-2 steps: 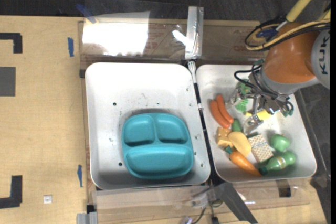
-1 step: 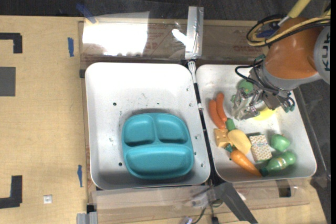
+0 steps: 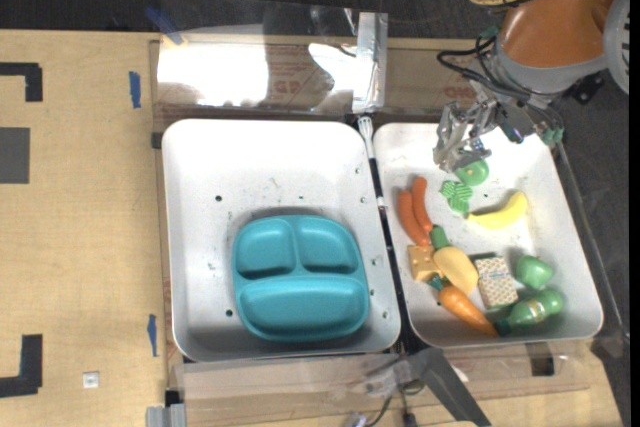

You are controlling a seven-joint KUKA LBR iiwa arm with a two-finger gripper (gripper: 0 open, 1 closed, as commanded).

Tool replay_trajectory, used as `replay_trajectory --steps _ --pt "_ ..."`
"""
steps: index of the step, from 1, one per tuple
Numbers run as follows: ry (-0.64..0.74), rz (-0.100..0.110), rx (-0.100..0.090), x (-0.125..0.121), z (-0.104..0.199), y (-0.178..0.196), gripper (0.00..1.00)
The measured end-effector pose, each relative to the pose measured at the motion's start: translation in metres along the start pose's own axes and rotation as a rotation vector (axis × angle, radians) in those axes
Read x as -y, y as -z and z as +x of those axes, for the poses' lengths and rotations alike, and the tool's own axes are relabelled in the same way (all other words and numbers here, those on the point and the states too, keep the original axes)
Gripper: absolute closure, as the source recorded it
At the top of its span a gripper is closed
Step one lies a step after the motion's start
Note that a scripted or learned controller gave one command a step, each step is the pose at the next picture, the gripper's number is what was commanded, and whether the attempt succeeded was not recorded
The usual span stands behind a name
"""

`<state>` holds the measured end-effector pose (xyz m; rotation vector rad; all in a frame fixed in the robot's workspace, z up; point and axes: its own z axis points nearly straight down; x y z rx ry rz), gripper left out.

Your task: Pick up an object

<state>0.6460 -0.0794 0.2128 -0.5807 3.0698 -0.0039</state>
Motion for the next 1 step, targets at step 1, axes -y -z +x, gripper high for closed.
replay_trajectory --steps 1 --pt "0.179 -0.001 -0.003 0.0070 -0.0135 0.0574 1.00"
